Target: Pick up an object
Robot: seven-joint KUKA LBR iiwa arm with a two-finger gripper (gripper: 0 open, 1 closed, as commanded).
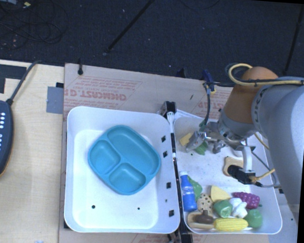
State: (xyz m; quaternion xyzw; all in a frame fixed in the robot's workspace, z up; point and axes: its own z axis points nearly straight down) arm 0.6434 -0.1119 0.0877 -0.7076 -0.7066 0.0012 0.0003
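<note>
Lighting: even, moderately bright overhead; soft, short shadows. Glare: the two shallow white plastic bins [80, 212] near washed out. Dim zone: dark floor beyond the pale wooden desk [23, 202]. Focus: slightly soft throughout; small objects grainy. Grey arm [283, 130] at right blurred.

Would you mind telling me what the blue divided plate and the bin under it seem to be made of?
The blue three-compartment plate looks like moulded plastic: uniform colour, rounded edges, soft matte sheen. The shallow white left bin also looks like plastic, smooth and faintly glossy, though thin painted metal cannot be ruled out.
</note>
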